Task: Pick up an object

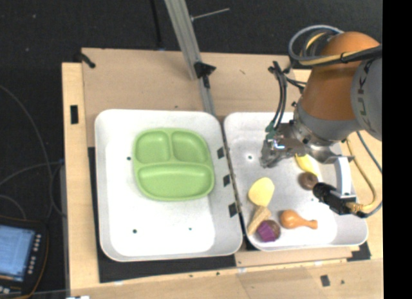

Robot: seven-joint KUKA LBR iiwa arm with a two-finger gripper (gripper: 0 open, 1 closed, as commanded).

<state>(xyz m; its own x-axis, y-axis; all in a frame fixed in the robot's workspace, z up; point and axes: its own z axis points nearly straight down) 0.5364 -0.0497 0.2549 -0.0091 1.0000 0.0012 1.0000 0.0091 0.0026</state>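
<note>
Arm (331, 98) reaches over right bin (244, 130), claw (270, 154) lowered.

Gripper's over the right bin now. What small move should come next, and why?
Probably a short shift toward the pale yellow piece, then a descent. The gripper sits just above it in the view, over bare floor of the right bin, with nothing seen between its fingers. That piece is the nearest object.

We see a pale yellow potato (261, 191) lying near the right bin's middle. At its five o'clock sit a purple onion (268, 230) and an orange gourd (297, 220); a banana (306, 163) lies at two o'clock.
</note>
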